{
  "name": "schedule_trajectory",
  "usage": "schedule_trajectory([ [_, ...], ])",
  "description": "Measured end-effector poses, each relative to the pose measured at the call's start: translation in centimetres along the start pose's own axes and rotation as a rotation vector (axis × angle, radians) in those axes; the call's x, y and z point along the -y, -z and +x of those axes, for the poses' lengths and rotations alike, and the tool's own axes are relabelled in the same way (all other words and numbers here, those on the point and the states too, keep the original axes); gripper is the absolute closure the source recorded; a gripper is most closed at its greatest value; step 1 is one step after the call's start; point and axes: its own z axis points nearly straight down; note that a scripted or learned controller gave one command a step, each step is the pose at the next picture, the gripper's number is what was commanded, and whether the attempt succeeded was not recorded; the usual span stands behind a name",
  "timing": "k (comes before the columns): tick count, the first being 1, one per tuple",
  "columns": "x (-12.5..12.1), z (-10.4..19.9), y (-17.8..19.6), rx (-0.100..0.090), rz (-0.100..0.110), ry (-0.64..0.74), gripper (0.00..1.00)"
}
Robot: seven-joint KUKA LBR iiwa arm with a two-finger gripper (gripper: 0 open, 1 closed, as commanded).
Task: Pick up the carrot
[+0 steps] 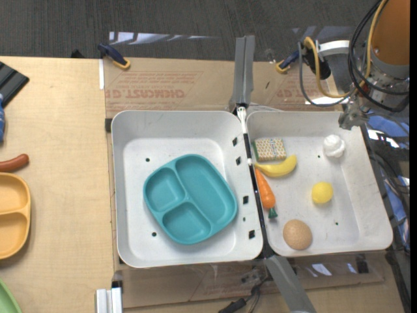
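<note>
The carrot (pixel 265 191) is small and orange with a green end, and it lies along the left wall of the right bin (pixel 365 240), just below a banana. The arm's orange band and grey wrist sit at the upper right, above the right bin's far right corner. The gripper (pixel 352 116) hangs there near the bin's far rim, well away from the carrot, to its upper right. Nothing shows between its fingers.
In the right bin lie a yellow banana (pixel 279 167), a patterned sponge block (pixel 270 149), a white object (pixel 334 146), a lemon (pixel 322 193) and a brown egg (pixel 297 234). The left bin (pixel 127 175) holds a teal divided plate (pixel 189 197). Cables hang by the arm.
</note>
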Motion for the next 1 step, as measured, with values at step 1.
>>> schedule_trajectory([
  [1, -0.31, 0.07, -0.33, -0.001, 0.000, 0.000, 1.00],
])
